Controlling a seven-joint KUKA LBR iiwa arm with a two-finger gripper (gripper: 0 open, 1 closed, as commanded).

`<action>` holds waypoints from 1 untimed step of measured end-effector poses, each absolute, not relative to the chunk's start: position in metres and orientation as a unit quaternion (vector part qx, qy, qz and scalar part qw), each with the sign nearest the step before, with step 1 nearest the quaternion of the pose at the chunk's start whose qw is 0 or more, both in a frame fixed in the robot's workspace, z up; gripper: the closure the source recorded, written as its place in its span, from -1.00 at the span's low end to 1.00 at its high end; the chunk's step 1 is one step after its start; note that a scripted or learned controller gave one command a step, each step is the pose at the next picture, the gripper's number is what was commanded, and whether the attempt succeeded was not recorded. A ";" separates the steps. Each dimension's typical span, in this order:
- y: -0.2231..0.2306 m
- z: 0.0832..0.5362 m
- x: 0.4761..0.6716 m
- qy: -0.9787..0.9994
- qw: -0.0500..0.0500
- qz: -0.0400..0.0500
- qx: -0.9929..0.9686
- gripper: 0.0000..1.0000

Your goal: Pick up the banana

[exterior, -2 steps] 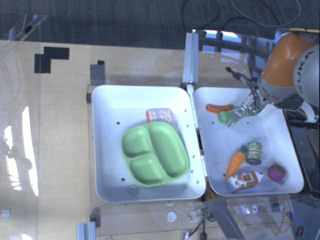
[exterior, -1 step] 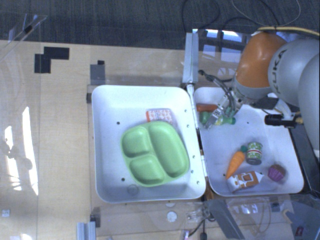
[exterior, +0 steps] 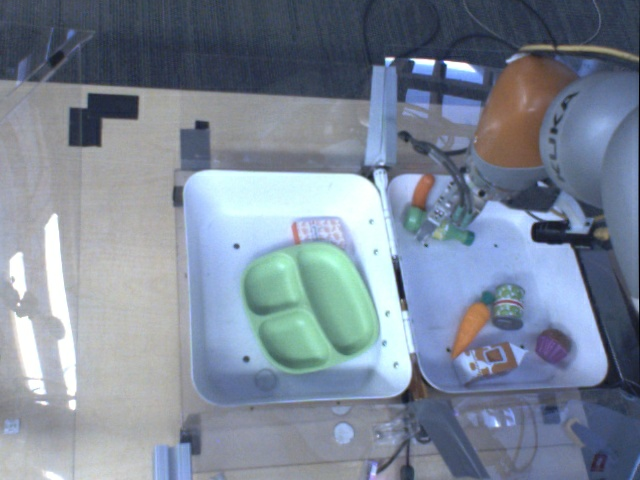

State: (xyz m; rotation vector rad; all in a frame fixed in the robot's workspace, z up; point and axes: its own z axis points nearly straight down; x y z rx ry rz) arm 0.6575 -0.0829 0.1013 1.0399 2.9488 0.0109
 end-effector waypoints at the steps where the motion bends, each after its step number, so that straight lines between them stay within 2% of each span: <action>1: -0.017 0.188 0.635 0.987 0.007 0.002 0.158 1.00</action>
